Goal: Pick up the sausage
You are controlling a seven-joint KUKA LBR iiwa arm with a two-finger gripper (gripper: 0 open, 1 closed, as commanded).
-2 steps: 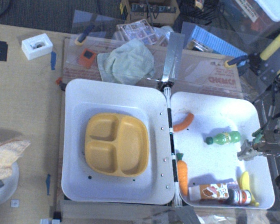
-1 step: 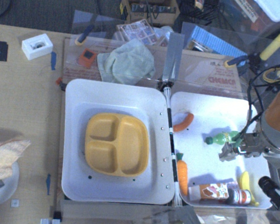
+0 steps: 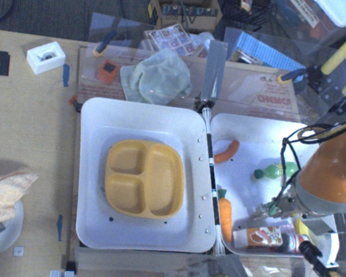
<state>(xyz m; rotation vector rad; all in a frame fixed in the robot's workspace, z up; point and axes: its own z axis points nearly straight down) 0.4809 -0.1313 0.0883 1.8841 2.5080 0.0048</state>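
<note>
Looking down from the camera view, two shallow white bins sat side by side on the bench. The left bin held a yellow divided plate lying flat near its middle. The right bin held the sausage, which lay in the upper left part, close to the wall shared with the left bin, curved and slanting from lower left to upper right, touching nothing else. A carrot lay upright along the same wall lower down, well below the sausage. A sauce bottle lay on its side along the front wall, its one end just beside the carrot. A small green object rested right of the sausage, partly behind a black cable.

The arm came in from the right, its orange band over the right bin. The gripper hung low above the bottle, well apart from the sausage. Whether its jaws stood apart or together could not be told.
</note>
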